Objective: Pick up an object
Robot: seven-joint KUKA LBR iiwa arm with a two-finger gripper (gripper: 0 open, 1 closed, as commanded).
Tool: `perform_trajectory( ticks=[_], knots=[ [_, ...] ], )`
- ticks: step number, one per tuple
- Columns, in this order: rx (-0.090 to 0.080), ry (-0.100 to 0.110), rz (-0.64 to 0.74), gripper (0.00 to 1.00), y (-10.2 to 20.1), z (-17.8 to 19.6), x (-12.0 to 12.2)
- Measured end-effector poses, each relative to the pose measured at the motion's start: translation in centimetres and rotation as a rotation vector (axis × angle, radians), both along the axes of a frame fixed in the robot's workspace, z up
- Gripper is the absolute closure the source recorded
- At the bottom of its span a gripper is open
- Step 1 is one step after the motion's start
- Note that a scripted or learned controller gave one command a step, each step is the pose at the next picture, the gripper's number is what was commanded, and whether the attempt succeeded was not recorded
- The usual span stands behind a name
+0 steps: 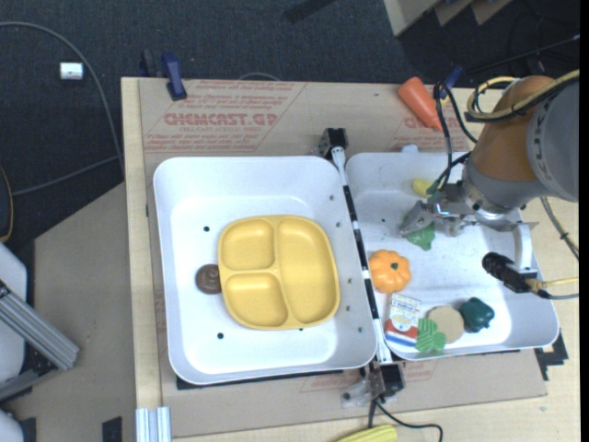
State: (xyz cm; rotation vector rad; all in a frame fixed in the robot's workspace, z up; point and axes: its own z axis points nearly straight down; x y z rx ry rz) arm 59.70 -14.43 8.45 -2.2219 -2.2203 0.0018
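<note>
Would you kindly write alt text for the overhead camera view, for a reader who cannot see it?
A grey and orange robot arm reaches from the right into the right white bin, its gripper low over a small green object, near an orange toy pumpkin and other small toys. The left white bin holds a yellow divided plate beside a brown disc.

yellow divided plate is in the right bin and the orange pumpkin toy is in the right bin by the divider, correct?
Not quite. The camera view shows the yellow divided plate in the left bin, not the right one. The rest holds: the orange pumpkin toy lies in the right bin, close to the divider between the two bins.
</note>
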Motion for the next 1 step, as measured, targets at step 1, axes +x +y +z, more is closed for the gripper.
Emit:
perform_trajectory(
  ticks=[1],
  knots=[
    [0.0, -0.003, 0.0, 1.0, 0.07, 1.05, 0.1]
  ],
)
